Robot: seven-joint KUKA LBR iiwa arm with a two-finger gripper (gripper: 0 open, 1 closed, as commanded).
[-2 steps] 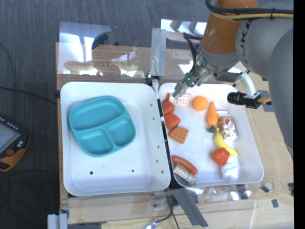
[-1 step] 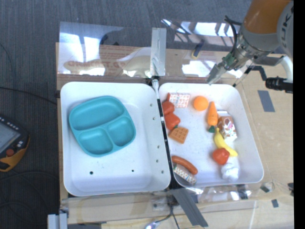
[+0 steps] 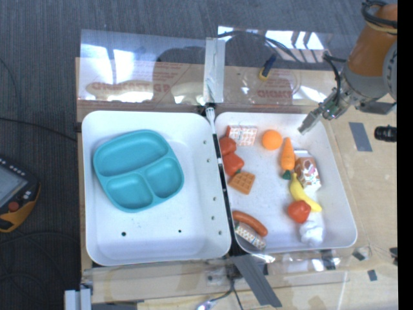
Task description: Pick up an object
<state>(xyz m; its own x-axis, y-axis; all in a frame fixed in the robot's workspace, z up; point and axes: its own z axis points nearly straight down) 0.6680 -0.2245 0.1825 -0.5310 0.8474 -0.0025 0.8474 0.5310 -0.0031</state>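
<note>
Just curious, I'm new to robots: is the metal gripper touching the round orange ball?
Apart. The camera view shows bare white bin floor between the gripper and the round orange ball.

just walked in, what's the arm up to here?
A pick attempt, nothing grabbed yet. The claw hangs over the far right corner of the right bin, with nothing between its fingers. That bin holds toy food: an orange ball, a carrot, a banana, a waffle, a hot dog. The left bin holds a blue divided plate.
</note>
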